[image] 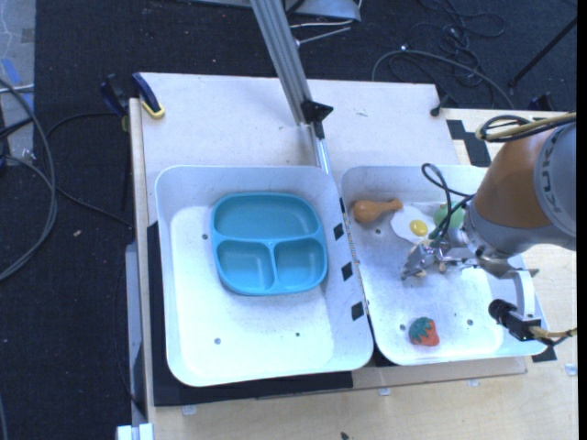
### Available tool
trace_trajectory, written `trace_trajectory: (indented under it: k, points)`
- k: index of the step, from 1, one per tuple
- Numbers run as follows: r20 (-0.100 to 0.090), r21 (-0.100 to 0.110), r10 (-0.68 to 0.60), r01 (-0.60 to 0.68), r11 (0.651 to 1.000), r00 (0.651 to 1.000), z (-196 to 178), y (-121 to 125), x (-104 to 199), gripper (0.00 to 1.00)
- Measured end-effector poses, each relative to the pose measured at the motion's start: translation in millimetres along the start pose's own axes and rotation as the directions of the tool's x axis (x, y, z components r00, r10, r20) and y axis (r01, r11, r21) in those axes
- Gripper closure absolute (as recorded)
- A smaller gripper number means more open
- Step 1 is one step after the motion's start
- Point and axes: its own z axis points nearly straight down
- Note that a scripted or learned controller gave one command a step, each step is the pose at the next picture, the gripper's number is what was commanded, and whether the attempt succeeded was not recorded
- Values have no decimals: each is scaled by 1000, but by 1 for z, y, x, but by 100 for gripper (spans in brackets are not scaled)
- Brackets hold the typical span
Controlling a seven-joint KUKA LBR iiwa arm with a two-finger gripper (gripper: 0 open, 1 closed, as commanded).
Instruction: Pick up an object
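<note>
My gripper [417, 266] hangs over the middle of the right bin [385, 324], its metal fingers pointing left; nothing shows between them. A fried egg toy [412, 226] lies just above the gripper, and a brown chicken drumstick [373, 210] rests to its left near the bin's back wall. A green object [449, 216] peeks out beside the arm's wrist, partly hidden by it. A red strawberry [423, 331] sits near the bin's front edge, below the gripper.
The left bin [183, 337] holds a blue divided plate [270, 243]. A slanted metal pole [284, 53] rises behind the bins. Black cables run from the arm over the right bin's back edge.
</note>
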Motion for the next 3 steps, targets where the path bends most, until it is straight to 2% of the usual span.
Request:
trace_trajectory:
  k: [1,2,3]
  points:
    - [1,-5,0,0,1000,1000,4,1,0,0]
    - [4,-11,1,-1,1000,1000,-8,2,-1,100]
    - [2,-8,-3,3,1000,1000,-67,-2,6,100]
